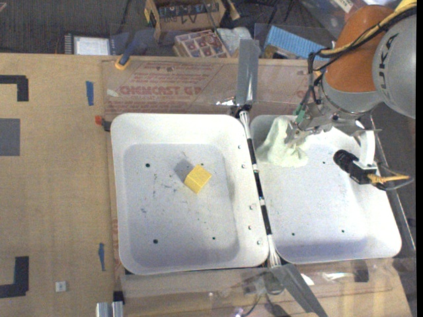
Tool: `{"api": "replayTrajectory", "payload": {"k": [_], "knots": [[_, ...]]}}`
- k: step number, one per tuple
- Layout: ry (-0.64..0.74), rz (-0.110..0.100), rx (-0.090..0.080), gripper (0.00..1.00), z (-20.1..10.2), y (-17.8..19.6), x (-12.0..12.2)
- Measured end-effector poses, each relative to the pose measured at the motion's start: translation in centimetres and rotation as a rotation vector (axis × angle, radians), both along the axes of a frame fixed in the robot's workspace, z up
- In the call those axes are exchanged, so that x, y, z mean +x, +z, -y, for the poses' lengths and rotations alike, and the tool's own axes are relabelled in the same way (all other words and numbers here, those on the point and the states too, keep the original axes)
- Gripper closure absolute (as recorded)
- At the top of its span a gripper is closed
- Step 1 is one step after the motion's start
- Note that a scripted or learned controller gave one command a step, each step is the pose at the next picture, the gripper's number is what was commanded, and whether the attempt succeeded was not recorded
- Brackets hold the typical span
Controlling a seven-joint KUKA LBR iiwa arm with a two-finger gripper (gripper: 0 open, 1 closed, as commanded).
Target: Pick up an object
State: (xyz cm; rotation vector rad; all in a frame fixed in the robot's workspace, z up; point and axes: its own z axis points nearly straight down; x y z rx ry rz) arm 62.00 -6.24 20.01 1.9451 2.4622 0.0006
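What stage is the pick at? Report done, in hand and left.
Done: the gripper has reached the right bin and sits at the pale green cloth near its top left corner. In hand: unclear; whether the cloth is gripped cannot be told. Left: lifting something clear. The yellow block lies untouched in the left bin.

Wooden bench (53,197) bearing two shallow white bins side by side: left bin (132,243), right bin (370,243), rims touching at centre. Printed cardboard sheet (172,91) lying flat just behind them.
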Motion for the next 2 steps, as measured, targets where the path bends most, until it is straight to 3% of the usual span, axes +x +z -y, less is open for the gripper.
{"api": "replayTrajectory", "payload": {"k": [1,2], "knots": [[0.418,-0.004,0.002,1.0,0.9,2.3,-10.8],[0.18,-0.005,0.003,1.0,-2.0,0.5,-12.8]]}}
